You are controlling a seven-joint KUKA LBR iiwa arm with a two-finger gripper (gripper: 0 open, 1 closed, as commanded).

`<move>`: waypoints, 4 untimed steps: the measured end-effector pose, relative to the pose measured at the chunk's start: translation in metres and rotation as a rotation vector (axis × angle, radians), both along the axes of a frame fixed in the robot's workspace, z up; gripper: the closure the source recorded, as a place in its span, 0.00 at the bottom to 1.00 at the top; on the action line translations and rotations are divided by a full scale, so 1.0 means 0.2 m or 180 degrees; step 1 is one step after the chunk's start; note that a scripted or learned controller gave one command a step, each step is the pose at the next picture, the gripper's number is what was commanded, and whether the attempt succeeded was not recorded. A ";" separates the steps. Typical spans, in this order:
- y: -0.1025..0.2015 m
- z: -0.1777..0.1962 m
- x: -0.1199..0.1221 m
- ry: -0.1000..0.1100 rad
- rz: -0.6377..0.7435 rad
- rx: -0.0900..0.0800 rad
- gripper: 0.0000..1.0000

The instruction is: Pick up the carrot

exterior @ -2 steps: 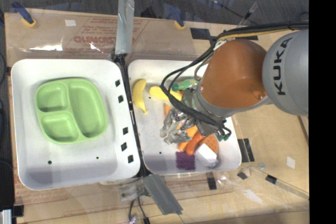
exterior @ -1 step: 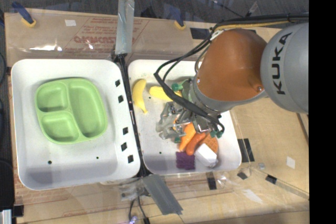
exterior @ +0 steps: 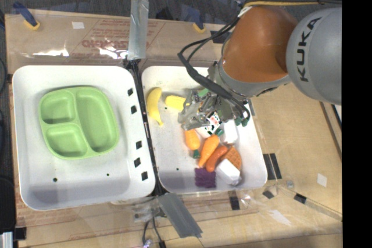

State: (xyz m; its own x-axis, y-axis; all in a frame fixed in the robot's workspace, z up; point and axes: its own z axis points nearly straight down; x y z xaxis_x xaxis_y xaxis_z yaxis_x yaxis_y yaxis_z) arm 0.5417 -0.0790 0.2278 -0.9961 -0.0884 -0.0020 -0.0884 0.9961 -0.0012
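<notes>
Nearest the front rim of the right bin (exterior: 174, 183) sits a small purple block (exterior: 204, 178), with a white piece (exterior: 228, 170) and a brownish-orange wedge (exterior: 233, 156) just beside it. Right behind these lies the carrot (exterior: 210, 148), slanting from its green end near the purple block up toward the arm, flanked by a second orange piece (exterior: 192, 139) on its left and a redder one touching its right side. It looks like a light, stiff plastic toy, smooth and likely a bit slippery, so I'd take it across the thick middle, though the neighbours crowd it closely. Just beyond, the tool (exterior: 200, 110) hangs low over the bin's centre, above the carrot's upper end; from where I stand I cannot tell how it is set, and nothing is visibly held. Farther back lie a banana (exterior: 153, 104) and a yellow lump (exterior: 174, 103). In the left bin (exterior: 23, 125) rests a green divided plate (exterior: 78, 121). The tabletop (exterior: 290, 136) stretches behind.
</notes>
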 end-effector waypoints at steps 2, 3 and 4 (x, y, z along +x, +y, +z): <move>-0.26 -0.12 -0.24 -0.0012 0.1134 -0.0005 1.00; -0.29 -0.68 -0.18 0.0011 -0.0003 0.0006 1.00; -0.24 -0.05 -0.19 -0.0032 0.0225 -0.0008 1.00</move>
State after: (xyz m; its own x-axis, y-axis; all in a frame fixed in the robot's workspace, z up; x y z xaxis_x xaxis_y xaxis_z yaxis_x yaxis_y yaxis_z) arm 0.5046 -0.1263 0.2188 -0.9873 -0.1585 -0.0116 -0.1585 0.9874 -0.0049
